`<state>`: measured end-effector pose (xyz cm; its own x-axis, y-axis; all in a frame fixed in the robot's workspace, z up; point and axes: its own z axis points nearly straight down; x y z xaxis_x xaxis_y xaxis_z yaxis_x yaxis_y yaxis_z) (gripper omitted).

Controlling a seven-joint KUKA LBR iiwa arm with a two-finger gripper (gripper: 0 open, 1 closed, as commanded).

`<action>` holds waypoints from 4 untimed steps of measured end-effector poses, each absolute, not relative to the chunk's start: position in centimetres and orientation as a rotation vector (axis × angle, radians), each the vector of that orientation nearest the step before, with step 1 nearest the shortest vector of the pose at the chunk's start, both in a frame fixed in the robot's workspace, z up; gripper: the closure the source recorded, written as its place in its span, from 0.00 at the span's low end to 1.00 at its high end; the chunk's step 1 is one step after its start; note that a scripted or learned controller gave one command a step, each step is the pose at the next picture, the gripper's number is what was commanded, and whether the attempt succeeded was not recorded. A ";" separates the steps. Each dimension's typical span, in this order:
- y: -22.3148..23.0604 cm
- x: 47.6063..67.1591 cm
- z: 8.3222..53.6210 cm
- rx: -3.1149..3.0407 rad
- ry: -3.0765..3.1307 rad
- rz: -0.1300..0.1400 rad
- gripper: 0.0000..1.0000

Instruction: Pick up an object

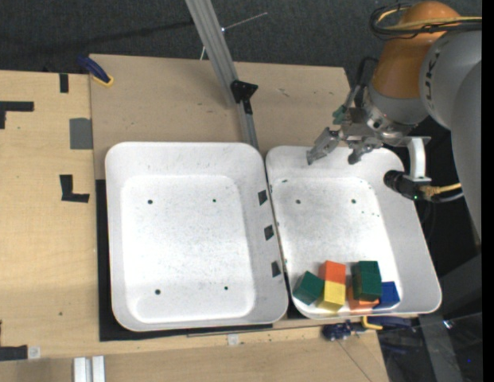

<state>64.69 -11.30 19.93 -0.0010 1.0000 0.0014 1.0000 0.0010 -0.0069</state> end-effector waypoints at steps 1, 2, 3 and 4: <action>-11.3 64.8 20.3 -2.218 -2.223 0.002 0.00; -10.6 65.4 14.3 -2.215 -2.221 0.008 0.00; -10.6 65.2 8.9 -2.216 -2.220 0.009 0.00; -10.5 65.4 10.3 -2.217 -2.224 0.003 1.00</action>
<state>65.38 -10.46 10.25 -0.0034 1.0000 -0.0001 1.0000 0.0034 -0.0022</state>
